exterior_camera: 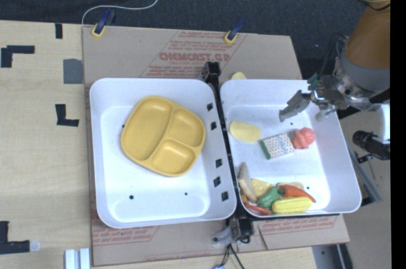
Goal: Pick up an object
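At the near edge of the right bin (330, 134), around six o'clock within it, a pile of toy food (277, 193) is lying: a yellow corn cob, a green piece, an orange-red carrot shape and a pale banana-like piece, all touching one another. Near the middle of that bin a pale yellow lemon-shaped piece (244, 131) is sitting, and at about four o'clock from it a small speckled block (277, 146) is resting, its right end touching a pink rounded piece (304, 137). The pincer (295, 105) is hanging over the bin's far half, at roughly one o'clock from the lemon piece, well apart from the pile; whether its fingers are spread or closed I cannot tell, and nothing is visible between them. The grey arm (365, 55) is reaching in from three o'clock. The left bin (104, 160) is carrying a yellow divided plate (163, 135), sitting slightly toward its far side. Both bins are resting on a cardboard sheet (184, 55) on the wooden surface (38, 160).
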### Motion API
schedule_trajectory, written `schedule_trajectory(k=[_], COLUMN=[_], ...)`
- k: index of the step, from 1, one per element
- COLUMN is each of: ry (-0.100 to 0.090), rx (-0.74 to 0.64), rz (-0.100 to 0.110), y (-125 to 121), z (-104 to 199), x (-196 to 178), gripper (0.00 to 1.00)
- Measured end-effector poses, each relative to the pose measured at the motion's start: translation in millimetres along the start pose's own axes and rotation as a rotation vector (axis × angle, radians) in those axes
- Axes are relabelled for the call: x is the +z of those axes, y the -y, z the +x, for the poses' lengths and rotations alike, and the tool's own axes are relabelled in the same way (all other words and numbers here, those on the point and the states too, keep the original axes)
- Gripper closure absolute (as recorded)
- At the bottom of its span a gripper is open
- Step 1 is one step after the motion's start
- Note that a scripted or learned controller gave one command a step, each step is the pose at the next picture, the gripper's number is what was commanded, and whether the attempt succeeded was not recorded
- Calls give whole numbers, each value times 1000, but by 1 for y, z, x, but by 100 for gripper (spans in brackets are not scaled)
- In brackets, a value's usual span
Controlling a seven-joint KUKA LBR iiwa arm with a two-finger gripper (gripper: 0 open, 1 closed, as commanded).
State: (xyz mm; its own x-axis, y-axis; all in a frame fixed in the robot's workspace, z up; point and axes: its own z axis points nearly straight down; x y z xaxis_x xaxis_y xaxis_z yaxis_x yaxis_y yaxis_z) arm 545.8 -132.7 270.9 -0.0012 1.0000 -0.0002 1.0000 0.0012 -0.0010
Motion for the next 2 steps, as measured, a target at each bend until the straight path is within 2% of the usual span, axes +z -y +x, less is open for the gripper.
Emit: schedule_trajectory(k=[1, 2], ry=[0, 2], rx=[1, 2], rz=[5, 0], y=[-39, -62], z=[-37, -89], x=[91, 158], gripper=[0, 0])
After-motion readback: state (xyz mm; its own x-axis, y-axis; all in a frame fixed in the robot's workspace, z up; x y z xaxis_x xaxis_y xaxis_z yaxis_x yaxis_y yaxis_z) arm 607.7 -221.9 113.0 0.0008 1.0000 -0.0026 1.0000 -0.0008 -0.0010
